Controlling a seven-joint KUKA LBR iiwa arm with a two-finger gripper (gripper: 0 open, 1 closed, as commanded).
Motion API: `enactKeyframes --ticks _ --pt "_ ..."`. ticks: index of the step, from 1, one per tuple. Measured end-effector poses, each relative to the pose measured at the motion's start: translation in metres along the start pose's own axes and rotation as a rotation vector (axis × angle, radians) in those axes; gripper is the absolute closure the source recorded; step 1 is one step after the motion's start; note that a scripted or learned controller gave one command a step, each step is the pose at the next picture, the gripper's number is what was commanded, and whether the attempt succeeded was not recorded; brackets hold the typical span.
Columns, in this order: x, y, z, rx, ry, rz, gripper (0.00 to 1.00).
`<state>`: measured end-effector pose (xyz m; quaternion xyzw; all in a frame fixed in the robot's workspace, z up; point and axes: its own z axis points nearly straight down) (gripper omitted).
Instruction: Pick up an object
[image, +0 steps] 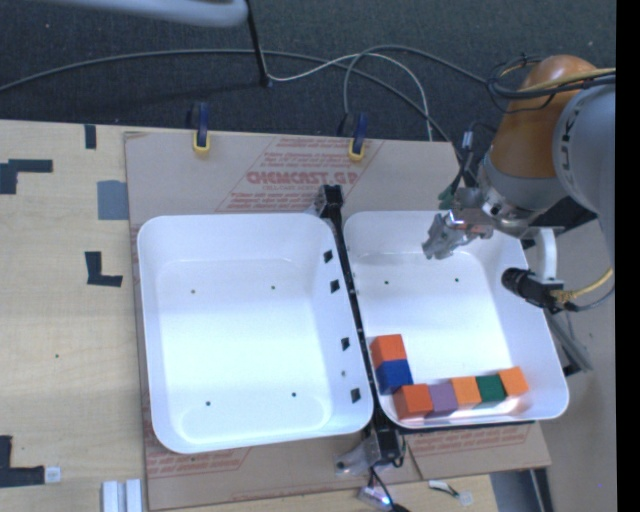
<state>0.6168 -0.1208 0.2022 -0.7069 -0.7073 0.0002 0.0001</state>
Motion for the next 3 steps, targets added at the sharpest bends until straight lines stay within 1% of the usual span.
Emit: enactKeyframes --ticks 1,3 --pt "0.000 0.000 0.000 0.000 0.000 0.000 0.00" --pt "0.015 0.004 0.092 0.004 0.000 0.000 0.00"
